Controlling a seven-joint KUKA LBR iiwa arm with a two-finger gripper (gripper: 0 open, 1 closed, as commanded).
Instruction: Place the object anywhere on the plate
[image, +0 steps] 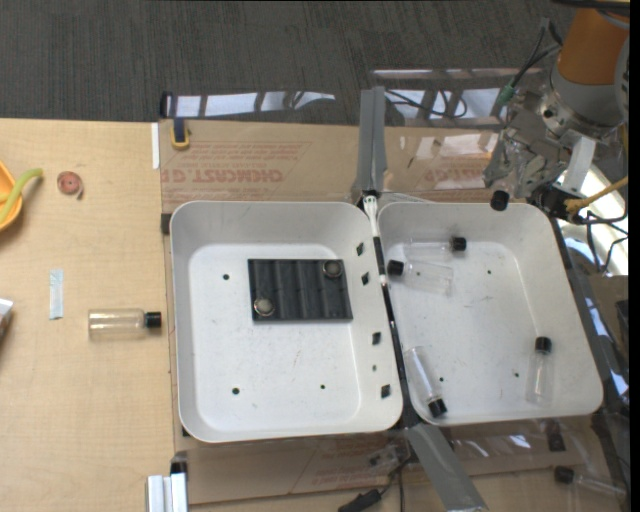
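1. Nearest, a clear vial (423, 380) lies in the right bin (575, 330).
2. Gripper (512, 175) hovers beyond the far rim; finger state I cannot tell.
3. Dark plate (300, 290) waits left; next, descend and grasp.

white bins (200, 300), dark ribbed plate (300, 290)

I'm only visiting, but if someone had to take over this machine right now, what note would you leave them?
Gripper: above the right white bin's far rim, nothing visibly held; finger state unclear.
Dark ribbed rectangular plate: in the left white bin, carrying two small round metal pieces.
Clear plastic vials with black caps: four lying in the right bin; another on the wooden bench.
Done: no vial on the plate.
Left: pick one vial, set it on the plate.
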